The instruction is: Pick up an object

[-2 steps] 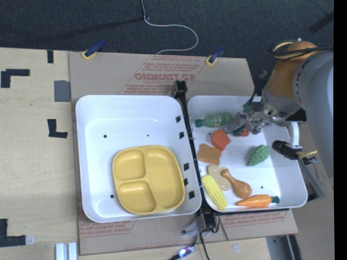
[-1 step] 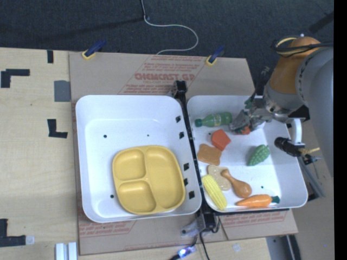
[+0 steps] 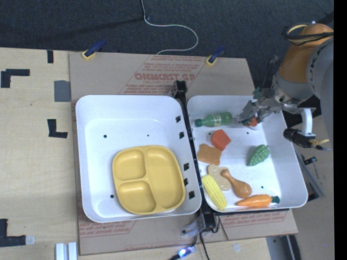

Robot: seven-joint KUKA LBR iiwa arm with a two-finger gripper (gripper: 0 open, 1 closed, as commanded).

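Note:
My gripper [image 3: 251,116] hangs low over the back right of the right bin [image 3: 287,169], just right of a green bottle [image 3: 214,119] that lies on its side. A small red bit shows right under the gripper, and I cannot make out what it is. In front of the bottle lie a red-orange block [image 3: 220,139] and a brown toast piece [image 3: 209,155]. A green bumpy vegetable [image 3: 258,155] sits toward the right wall. Along the front lie a corn cob [image 3: 214,192], a chicken drumstick [image 3: 236,183] and a carrot [image 3: 255,201].
The left bin [image 3: 97,123] holds a yellow divided plate [image 3: 147,179] at its front. The grey arm with its orange band [image 3: 303,53] reaches in from the right, over the right bin's rim. A white cable [image 3: 168,26] lies behind the bins.

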